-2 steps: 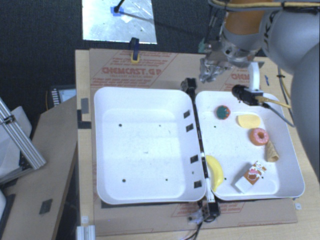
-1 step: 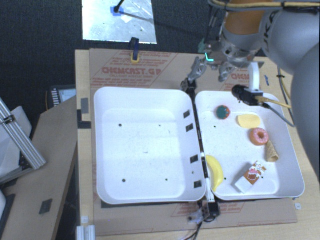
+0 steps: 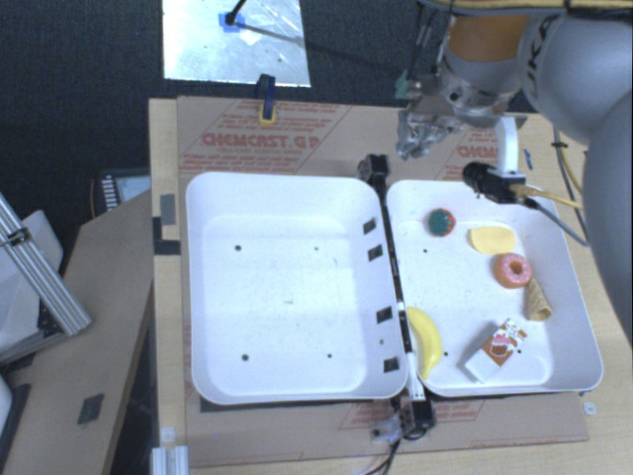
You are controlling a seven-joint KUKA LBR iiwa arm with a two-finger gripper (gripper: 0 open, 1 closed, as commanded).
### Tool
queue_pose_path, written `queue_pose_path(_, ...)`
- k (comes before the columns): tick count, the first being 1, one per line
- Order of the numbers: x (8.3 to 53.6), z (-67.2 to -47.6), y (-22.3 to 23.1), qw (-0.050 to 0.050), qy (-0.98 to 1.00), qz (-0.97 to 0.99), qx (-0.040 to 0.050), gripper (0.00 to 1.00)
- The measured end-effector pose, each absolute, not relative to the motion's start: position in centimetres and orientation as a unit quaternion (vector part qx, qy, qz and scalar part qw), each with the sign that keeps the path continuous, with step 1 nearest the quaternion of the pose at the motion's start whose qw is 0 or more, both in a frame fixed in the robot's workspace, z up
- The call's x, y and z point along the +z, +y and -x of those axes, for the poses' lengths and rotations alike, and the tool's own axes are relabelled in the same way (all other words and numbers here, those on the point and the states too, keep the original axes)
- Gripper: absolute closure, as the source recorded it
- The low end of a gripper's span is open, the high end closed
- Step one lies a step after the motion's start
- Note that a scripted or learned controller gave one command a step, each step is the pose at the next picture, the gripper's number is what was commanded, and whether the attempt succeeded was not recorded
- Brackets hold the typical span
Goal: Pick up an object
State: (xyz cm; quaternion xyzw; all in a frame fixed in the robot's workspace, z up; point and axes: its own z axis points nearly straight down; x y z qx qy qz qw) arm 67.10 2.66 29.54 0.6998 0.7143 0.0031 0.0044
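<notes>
Gripper (image 3: 423, 139) hangs above the far rim of the right bin (image 3: 579, 295), over the bench (image 3: 297, 132) rather than over any object; nothing sits between its fingers, and whether they are spread or pressed together cannot be told at this angle. All candidates lie in the right bin. Nearest the gripper: a small round red-and-green piece (image 3: 441, 222), then a flat yellow chip-like piece (image 3: 492, 238), a pink frosted donut (image 3: 512, 269), a tan cone (image 3: 537, 303), a small printed box (image 3: 499, 349), and a banana (image 3: 426, 338) lying against the divider beside the left bin (image 3: 287, 285). All look like light plastic toy food, stiff and probably slick. Judgement: the donut seems the easiest grasp, pinched across its ring; the flat yellow piece offers little edge, and the banana's spot against the wall leaves poor finger clearance.
</notes>
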Motion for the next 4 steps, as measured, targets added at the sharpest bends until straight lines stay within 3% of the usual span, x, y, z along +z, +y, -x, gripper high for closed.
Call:
queue_pose_path(1, 29.5, -67.1, 2.7, 0.004, 0.715, -0.699, 0.0027, 0.0)
queue_pose_path(2, 30.6, -67.2, 2.7, 0.005, 0.716, -0.698, 0.0036, 1.0)
queue_pose_path(3, 30.6, -67.2, 2.7, 0.005, 0.717, -0.697, 0.0034, 0.0)
queue_pose_path(4, 31.7, -67.2, 2.7, 0.007, 0.718, -0.696, 0.0045, 1.0)
